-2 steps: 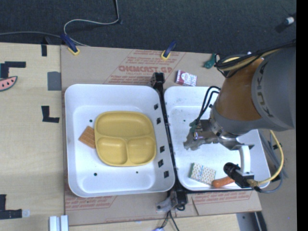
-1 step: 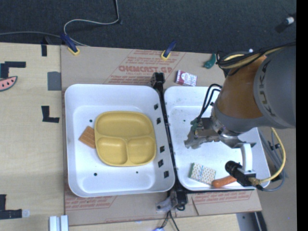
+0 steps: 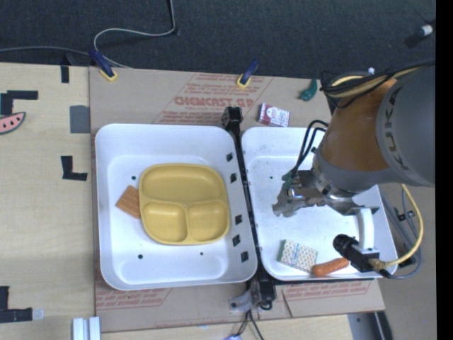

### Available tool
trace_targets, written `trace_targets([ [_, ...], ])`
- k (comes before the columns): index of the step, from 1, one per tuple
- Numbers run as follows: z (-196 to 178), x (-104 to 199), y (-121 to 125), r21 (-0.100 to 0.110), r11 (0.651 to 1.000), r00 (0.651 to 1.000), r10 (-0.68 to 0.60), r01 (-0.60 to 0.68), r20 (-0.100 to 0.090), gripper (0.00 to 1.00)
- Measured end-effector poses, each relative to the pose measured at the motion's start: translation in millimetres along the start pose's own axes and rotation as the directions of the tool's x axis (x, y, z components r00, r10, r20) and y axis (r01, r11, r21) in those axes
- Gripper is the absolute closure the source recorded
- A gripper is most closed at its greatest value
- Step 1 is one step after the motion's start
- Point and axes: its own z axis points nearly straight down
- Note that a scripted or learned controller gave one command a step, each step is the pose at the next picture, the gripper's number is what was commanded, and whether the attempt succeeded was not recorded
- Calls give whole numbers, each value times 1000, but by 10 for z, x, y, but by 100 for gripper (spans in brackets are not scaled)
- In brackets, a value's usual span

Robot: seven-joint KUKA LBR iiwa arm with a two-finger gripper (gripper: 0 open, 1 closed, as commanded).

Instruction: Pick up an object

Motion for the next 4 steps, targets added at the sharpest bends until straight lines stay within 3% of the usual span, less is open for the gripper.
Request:
trace_targets([
  [1,372,242,1156,-3,1000,1000,6,-6,4,100],
  [2,274,238,1156,-1,1000,1000,6,-6,6,100],
  [3,764,1400,1815,-2,1000,1000,4,-4,3,100],
  [4,566,1574,816,-2,1000,1000,5,-5,3,100],
])
